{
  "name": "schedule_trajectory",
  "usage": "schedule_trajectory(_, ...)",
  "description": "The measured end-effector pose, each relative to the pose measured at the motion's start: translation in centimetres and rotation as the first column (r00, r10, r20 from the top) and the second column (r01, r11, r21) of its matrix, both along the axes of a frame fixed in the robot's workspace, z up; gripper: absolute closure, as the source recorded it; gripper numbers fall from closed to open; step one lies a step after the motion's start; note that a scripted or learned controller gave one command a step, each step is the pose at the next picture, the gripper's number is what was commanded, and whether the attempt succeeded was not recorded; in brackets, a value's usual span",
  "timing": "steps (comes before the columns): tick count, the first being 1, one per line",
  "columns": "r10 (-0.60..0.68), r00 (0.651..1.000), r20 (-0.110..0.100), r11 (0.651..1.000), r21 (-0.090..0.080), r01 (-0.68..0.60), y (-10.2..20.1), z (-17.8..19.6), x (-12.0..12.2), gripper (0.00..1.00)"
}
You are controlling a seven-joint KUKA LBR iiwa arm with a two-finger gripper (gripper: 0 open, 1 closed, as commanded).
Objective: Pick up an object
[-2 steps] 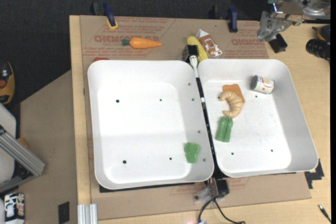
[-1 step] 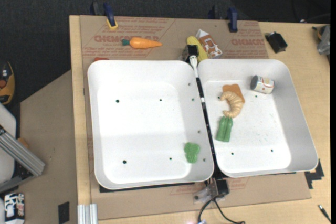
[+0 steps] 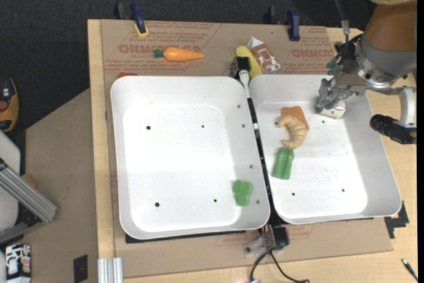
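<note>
Camera view, nearest edge: black plug [image 3: 279, 236] with trailing cable, just in front of the seam between the two bins. Both bins on a brown cardboard sheet [image 3: 105, 76] with red print.

Left bin [image 3: 179, 156]: one small green lump [image 3: 242, 192], broccoli-like, in the near right corner, close to the wall shared with the right bin. Black dots on the floor.

Right bin [image 3: 324, 175]: green piece [image 3: 283, 163] lying near the left wall, roughly mid-depth. Just behind and touching it or nearly so, a tan curved croissant [image 3: 293, 126]. Further back and to the right, a small white block [image 3: 336, 111] with a red mark, near the far right corner.

Gripper [image 3: 328, 101] low over the far right part of the right bin, right at the white block, on its left side. Touching or merely beside: cannot tell. Open or closed: cannot tell, too small and cluttered. Nothing seen lifted. Grey arm [image 3: 391, 30] with an orange band reaching in from the right, above the bin's far right corner.

Behind the bins, on the cardboard: carrot [image 3: 182, 54] left of centre; banana [image 3: 246, 57] and a brown-white packet [image 3: 265, 57] side by side near the seam. Farthest: two blue clamps [image 3: 139, 20] [image 3: 292, 23] on the cardboard's far edge.
</note>
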State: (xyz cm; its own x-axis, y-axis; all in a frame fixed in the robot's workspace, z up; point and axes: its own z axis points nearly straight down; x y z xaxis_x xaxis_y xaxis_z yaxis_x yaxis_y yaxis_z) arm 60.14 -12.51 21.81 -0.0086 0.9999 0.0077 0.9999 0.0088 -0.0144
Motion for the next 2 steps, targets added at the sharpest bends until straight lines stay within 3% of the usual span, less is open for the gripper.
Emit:
schedule_trajectory(1,0.005,1.0,0.019,1.0,-0.003,-0.005,12.8,-1.7,6.7,1.0)
schedule_trajectory(2,0.005,1.0,0.009,1.0,-0.003,-0.005,28.6,-11.6,6.2,1.0)
